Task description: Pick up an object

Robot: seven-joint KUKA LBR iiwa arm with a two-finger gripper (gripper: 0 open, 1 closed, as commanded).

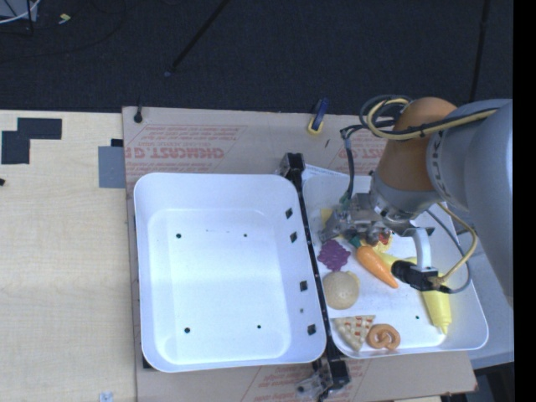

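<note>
- The left shallow white plastic bin (219, 266) is smooth and glossy, with rounded corners and a few small dark holes in its floor; nothing from the pile lies in it.
- The right shallow white plastic bin (469, 329) touches it along a black hinge-like strip and holds all the toys, so the pick looks not yet done: nothing is seen lifted off the floor.
- At that bin's left side lie a knobbly purple plastic grape bunch (333, 255), below it a pale beige rounded bun-shaped toy (341, 289), and lower a flat triangular pizza-slice toy (353, 328) beside a curled orange pretzel-like toy (384, 337).
- The two-finger gripper (350, 222) sits low just above the grapes, near the tapered smooth orange plastic carrot (376, 265); how wide it stands, and whether it has anything, I cannot tell.
- Right of the carrot is a long yellow corn-like toy (438, 306), partly crossed by a black cable.
- Judged from this, a grasp is at most being attempted; closing, lifting and clearing the bin are left.
</note>
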